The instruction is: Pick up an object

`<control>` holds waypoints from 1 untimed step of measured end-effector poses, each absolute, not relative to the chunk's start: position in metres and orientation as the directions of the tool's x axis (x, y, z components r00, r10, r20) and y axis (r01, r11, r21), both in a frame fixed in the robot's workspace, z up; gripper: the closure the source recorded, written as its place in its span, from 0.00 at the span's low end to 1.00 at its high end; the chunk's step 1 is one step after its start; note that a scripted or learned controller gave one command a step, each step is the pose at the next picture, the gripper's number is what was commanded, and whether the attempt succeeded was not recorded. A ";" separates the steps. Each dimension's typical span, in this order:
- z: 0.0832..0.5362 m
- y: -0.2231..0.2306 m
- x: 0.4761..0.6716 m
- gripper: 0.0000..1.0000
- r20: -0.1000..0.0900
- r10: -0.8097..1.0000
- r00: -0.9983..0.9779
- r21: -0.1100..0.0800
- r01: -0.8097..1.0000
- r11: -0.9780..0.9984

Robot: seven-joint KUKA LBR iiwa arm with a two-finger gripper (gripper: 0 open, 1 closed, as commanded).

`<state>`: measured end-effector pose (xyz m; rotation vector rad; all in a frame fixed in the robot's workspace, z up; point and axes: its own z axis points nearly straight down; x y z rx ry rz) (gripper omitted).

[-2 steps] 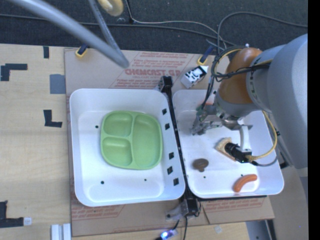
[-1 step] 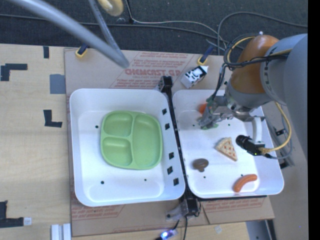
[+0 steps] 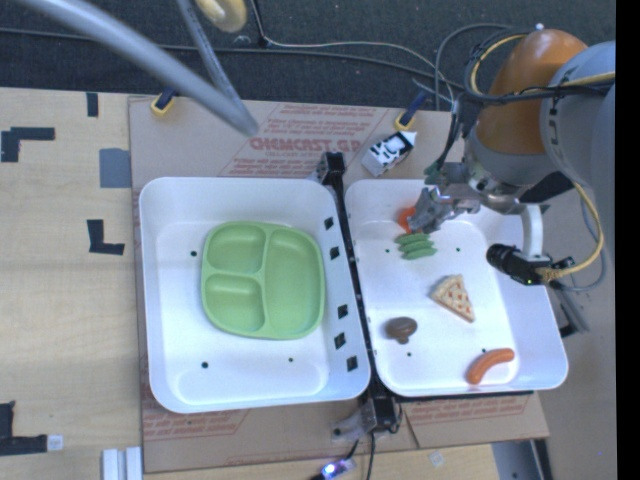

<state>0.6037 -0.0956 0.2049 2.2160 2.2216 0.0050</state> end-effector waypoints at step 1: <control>0.251 -0.095 0.605 1.00 0.000 1.000 -0.002 0.004 1.000 0.002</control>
